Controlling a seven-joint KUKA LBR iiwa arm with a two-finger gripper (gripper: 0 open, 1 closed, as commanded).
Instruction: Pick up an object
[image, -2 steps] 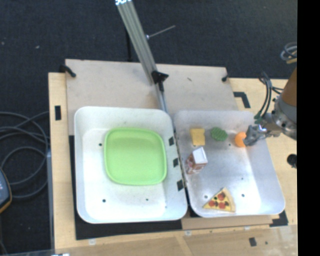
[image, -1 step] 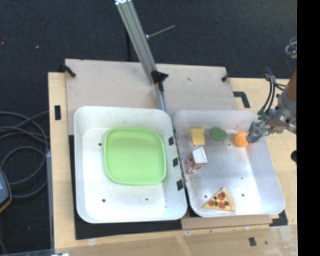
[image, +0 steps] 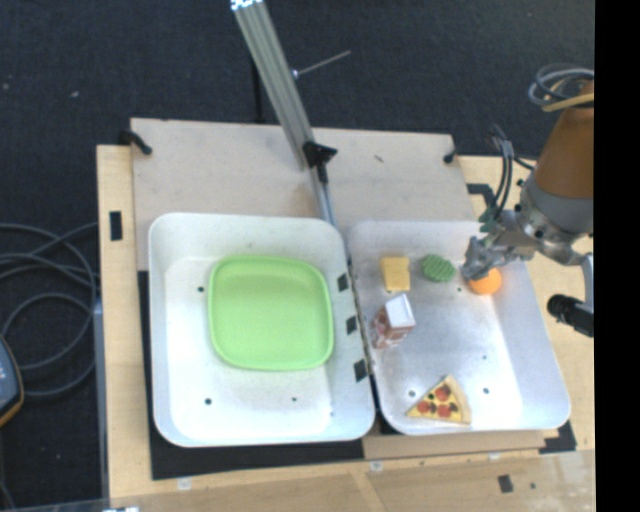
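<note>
1. While the gripper (image: 483, 262) hangs over the right bin (image: 520, 340), finger spacing cannot be told.
2. Orange ball (image: 486, 283): far edge of that bin, just beneath the gripper; likely light, smooth, prone to roll.
3. Suggested hold: across its middle.

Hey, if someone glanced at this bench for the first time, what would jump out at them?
Probably the big lime-green plate lying flat in the left bin. Next, the grey and orange arm reaching in from the right, its gripper low over an orange ball at the right bin's far side. A toy pizza slice lies near that bin's front edge.
</note>
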